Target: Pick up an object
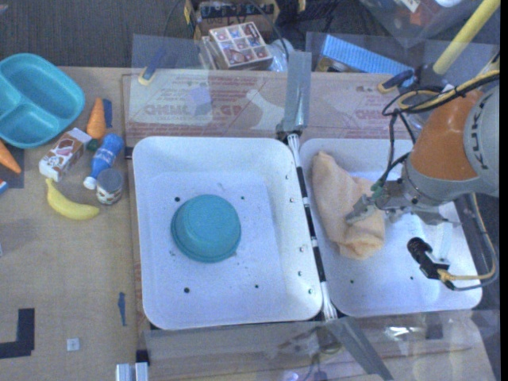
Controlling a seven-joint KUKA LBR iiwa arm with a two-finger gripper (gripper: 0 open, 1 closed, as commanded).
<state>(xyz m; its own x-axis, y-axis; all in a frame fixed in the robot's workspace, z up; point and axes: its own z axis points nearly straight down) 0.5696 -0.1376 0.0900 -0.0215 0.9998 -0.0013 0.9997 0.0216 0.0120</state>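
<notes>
Cloth [343, 205]: soft, crumpled, tan, in right bin [381, 296].
Bowl [206, 227]: round, teal, upturned.
Gripper [367, 207]: at cloth edge; finger opening and hold cannot be made out.

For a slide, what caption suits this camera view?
Robot gripper at a tan cloth in the right bin; teal bowl sits left.

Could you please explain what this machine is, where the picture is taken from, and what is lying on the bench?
It is a robot arm, grey with an orange band, reaching in from the right; one camera looks down at a slant. Two shallow white bins sit side by side. The left bin holds an upturned teal bowl. The right bin holds a crumpled yellow cloth. The gripper sits at the cloth's right edge; whether it grips it is unclear. On the bench to the left lie a banana, a small bottle and a blue dish.
</notes>
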